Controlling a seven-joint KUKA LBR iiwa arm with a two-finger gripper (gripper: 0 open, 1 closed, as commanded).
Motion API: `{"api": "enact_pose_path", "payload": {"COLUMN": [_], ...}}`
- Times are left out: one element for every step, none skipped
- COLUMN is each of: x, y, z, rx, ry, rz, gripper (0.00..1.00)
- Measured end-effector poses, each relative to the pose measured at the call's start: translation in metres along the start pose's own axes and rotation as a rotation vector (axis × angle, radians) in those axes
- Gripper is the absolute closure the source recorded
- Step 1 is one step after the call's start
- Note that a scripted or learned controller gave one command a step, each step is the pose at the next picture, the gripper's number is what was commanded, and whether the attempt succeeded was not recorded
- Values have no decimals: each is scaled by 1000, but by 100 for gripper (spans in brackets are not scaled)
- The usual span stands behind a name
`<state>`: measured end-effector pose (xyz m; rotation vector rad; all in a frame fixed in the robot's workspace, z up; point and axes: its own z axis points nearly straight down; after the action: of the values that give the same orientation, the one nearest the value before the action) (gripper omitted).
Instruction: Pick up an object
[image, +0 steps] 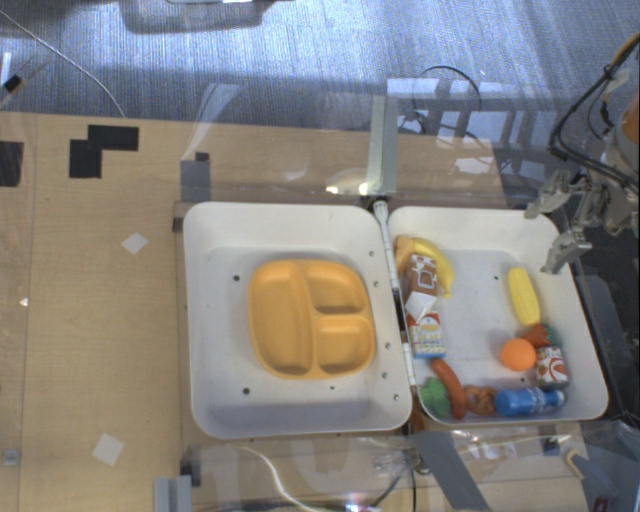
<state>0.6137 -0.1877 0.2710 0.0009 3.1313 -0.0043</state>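
Gripper (568, 232): at the right bin's (480, 236) upper right corner; how far open cannot be told, no object seen in it.
Corn cob (523, 295): just below-left of the gripper, apart from it.
Orange ball (517, 354): further below.
Yellow tray (310, 318): far left, in the left bin (215, 300).

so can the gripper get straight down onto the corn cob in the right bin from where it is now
Probably yes. The gripper hangs over the right bin's far right corner, and the corn cob lies just below it in the view, on bare floor, apart from the orange ball, with nothing over it.
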Motion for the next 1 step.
{"api": "enact_pose_path", "payload": {"x": [0], "y": [-16], "z": [111], "rx": [-3], "ry": [10], "rz": [131], "gripper": [0]}}
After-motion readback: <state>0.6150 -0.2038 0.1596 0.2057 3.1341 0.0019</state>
